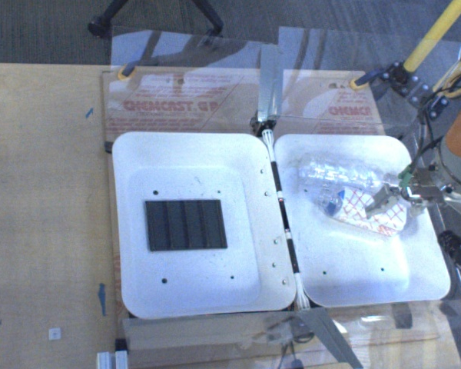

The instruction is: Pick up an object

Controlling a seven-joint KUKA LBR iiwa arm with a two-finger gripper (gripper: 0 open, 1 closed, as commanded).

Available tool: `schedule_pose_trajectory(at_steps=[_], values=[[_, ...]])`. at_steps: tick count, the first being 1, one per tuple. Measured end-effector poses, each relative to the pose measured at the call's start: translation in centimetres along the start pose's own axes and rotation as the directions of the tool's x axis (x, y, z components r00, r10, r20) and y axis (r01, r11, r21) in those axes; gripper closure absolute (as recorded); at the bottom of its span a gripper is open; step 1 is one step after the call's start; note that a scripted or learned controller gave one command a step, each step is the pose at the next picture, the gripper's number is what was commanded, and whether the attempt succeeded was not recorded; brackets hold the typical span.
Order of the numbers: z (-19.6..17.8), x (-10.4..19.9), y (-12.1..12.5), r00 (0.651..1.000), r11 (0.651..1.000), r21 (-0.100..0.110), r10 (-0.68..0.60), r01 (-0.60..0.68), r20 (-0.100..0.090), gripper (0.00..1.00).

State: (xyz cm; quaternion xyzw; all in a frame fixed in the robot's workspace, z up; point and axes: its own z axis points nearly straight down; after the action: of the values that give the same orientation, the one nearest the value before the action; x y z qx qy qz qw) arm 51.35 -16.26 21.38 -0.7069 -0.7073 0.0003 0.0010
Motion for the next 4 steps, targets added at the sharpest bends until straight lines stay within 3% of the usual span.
schedule_pose_trajectory(at_steps=[1, 2, 4], values=[[7.9, 0.2, 5.9, 0.999, 0.998, -0.048, -0.044, 0.044, 0.011, 0.00], [8.8, -1.4, 5.8, 0.991, 0.989, -0.067, -0.133, 0.134, 0.019, 0.00], [8.8, -1.4, 5.9, 0.962, 0.959, -0.070, -0.271, 0.273, 0.035, 0.00]])
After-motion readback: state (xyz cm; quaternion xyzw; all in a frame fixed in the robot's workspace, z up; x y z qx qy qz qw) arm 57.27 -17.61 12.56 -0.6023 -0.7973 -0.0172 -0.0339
